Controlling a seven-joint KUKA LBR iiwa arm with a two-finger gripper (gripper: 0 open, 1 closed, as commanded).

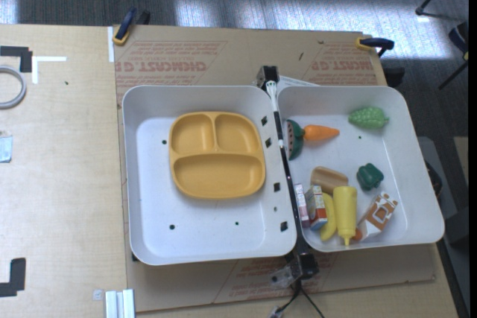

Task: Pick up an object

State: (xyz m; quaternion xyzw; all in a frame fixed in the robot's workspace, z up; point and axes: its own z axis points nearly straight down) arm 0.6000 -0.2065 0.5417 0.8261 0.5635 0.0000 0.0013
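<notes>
The right bin (406, 138) holds several toy foods. A light green bumpy piece (368, 117) lies at its far right, with an orange carrot (321, 133) and a watermelon slice (292, 139) to its left by the divider. A dark green pepper (369, 176) sits mid-right. Near the front lie a brown hot-dog bun (329, 177), a yellow mustard bottle (345, 213), a banana (327, 225), a small red and white carton (316, 206) and an orange and white carton (378, 214). The left bin (149, 227) holds a yellow divided plate (217, 154).
Both bins rest on brown cardboard (186, 56) over a wooden bench (59, 182). Yellow and blue clamps (124, 26) (375, 45) hold the cardboard at its far corners. A black clip (268, 75) joins the bins at the far side.
</notes>
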